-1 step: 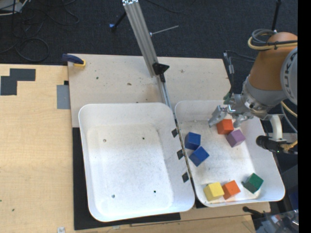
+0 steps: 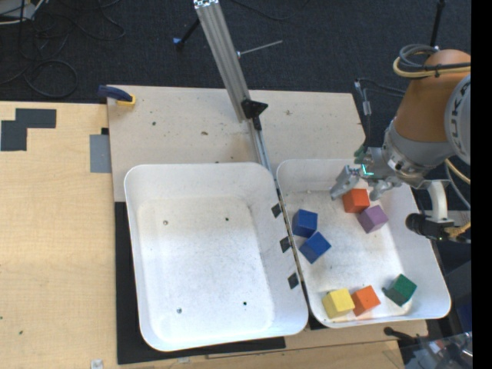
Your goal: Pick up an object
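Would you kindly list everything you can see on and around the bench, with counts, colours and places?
Bins: 2, white, side by side; left bin, right bin.
Blue cubes: 2, right bin, by its left wall.
Orange cubes: 2; one under the hand, one at the near edge.
Purple cube: 1, beside the upper orange cube.
Yellow cube: 1, near edge.
Green cube: 1, near right corner.
Metal post: 1, silver, behind the bins.
Arm: 1, grey and orange, right.
Hand: 1, over the right bin.

Words: none can be read anywhere.
Numbers: none can be read.
Signs: a small black-and-white checker patch (image 2: 206, 1) sits on top of the metal pole (image 2: 227, 60).
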`<state>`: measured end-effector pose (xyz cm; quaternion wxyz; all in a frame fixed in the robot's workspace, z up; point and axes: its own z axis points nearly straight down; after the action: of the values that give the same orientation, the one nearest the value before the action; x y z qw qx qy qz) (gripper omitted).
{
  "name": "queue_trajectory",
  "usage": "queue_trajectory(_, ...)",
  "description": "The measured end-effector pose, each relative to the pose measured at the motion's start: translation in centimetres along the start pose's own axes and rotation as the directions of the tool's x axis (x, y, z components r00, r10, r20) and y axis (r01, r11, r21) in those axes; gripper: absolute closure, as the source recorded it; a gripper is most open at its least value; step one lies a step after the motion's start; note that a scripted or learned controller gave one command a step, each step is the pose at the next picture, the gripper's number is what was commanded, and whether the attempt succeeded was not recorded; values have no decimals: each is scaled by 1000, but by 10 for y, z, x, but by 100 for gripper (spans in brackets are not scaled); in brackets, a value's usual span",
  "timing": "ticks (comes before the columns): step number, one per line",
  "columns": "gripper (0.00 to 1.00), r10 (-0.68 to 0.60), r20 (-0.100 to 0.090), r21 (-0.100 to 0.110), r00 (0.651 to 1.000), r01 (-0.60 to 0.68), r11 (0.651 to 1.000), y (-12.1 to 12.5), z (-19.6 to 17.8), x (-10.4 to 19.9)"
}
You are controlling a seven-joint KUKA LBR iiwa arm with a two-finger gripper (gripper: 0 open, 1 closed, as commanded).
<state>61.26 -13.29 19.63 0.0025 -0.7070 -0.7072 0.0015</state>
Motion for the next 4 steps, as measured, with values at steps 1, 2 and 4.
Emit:
queue_trajectory(1,0,0,-1,7,1000,0,1000,-7,65,1)
queue_trajectory(2,0,3,1,-2,1000,-3,1000,-6,78,0)
queue_trajectory(4,100,0,1,-6,1000,0,1000,-4,13,3)
